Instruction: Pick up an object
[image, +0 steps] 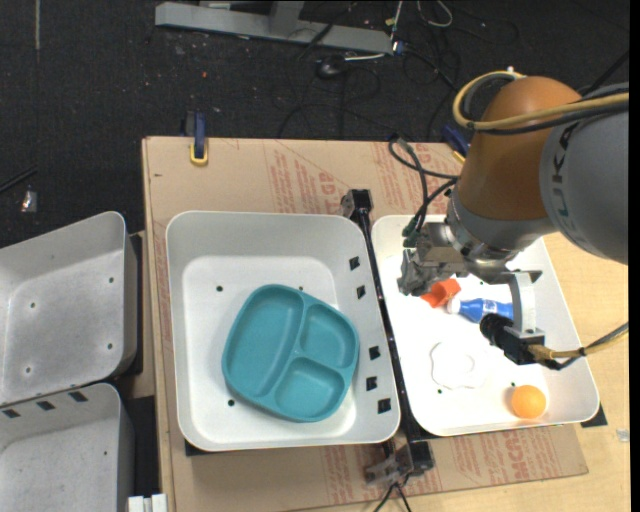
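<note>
Claw (422, 272) low over the right bin (570, 400), just beside a red-capped white tube (465, 300); finger state impossible to tell. Orange ball (527, 401) near that bin's front corner. Teal divided plate (290, 352) in the left bin (190, 300).

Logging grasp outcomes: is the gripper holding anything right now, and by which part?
Cannot be told. The gripper is low over the right bin, right at the orange-capped tube, but the wrist blocks the contact, so no hold is confirmed.
</note>
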